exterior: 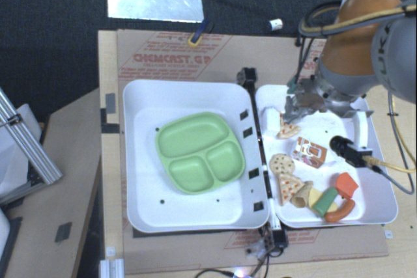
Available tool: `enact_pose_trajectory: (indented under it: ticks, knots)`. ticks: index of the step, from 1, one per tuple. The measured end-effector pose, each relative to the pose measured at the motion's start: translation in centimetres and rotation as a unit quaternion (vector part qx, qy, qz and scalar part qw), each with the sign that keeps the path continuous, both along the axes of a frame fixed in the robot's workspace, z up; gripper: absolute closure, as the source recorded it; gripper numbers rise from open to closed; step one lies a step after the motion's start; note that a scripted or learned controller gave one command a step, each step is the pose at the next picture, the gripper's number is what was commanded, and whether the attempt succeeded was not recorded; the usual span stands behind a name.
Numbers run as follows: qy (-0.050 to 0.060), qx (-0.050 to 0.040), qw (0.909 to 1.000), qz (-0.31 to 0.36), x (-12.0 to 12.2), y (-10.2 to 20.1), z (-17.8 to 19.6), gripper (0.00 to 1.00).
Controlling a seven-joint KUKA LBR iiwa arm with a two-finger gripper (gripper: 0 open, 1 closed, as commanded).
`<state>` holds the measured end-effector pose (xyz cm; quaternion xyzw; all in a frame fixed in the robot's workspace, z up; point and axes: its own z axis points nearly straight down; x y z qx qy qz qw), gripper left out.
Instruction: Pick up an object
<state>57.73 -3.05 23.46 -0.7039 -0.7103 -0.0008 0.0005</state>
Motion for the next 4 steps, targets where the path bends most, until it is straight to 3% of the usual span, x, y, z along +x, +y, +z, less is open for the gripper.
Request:
enact_pose_trajectory:
  ticks: [1, 2, 4]
  knots:
    - [0.0, 0.0002, 1.0, 0.0, -1.6, 4.7, 0.6, 1.0]
    - [0.001, 0.0001, 1.0, 0.0, -3.4, 9.7, -1.3, 1.0]
    - [0.0, -0.0005, 1.0, -0.001, -4.3, 14.3, -1.1, 1.0]
